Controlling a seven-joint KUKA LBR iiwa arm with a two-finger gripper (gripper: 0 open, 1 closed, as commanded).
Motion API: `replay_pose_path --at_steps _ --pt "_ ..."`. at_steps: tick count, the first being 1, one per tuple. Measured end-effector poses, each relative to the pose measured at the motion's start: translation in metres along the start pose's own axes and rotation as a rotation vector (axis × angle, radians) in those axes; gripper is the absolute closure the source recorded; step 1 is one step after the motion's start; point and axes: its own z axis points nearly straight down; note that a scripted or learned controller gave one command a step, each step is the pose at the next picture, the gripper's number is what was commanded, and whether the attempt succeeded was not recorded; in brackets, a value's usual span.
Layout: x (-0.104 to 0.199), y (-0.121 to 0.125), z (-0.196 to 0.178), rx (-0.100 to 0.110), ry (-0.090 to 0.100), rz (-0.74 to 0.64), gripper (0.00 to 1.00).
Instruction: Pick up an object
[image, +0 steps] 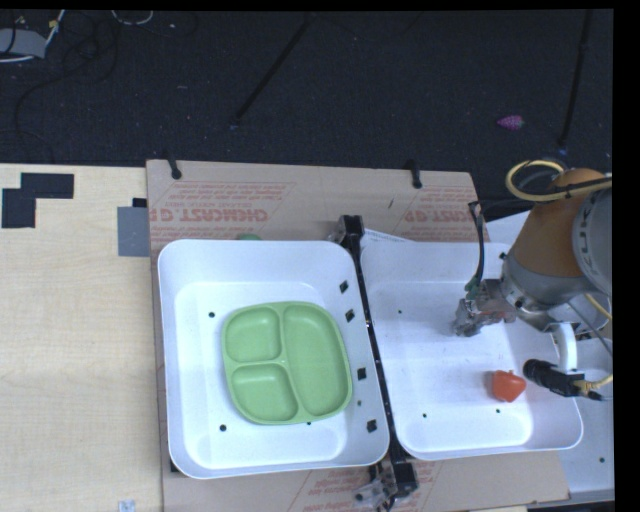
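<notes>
The tabletop (70, 330) carries two bins. The left bin (190, 290) holds a green divided plate (287, 361); the right bin (430, 420) holds the arm's pincer (472, 320), low over bare floor, its opening impossible to tell. A small red object (507, 385) lies nearby, apart. Closing here would likely miss it. The object's shape is unclear.

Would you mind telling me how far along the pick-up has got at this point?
Done: the arm has reached into the right bin, and the gripper sits low near its middle. In hand: nothing shows as grasped. The small red object lies on the bin floor, apart from the gripper and nearer the front. Left: reaching an object, closing on it and lifting. The green divided plate rests untouched in the left bin.
</notes>
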Motion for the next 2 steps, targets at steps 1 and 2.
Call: replay_pose_path --at_steps 1,2 --pt "-0.009 0.005 -0.05 -0.005 -0.002 0.002 1.0" --pt "-0.003 0.0 -0.109 -0.006 -0.001 -0.002 1.0"
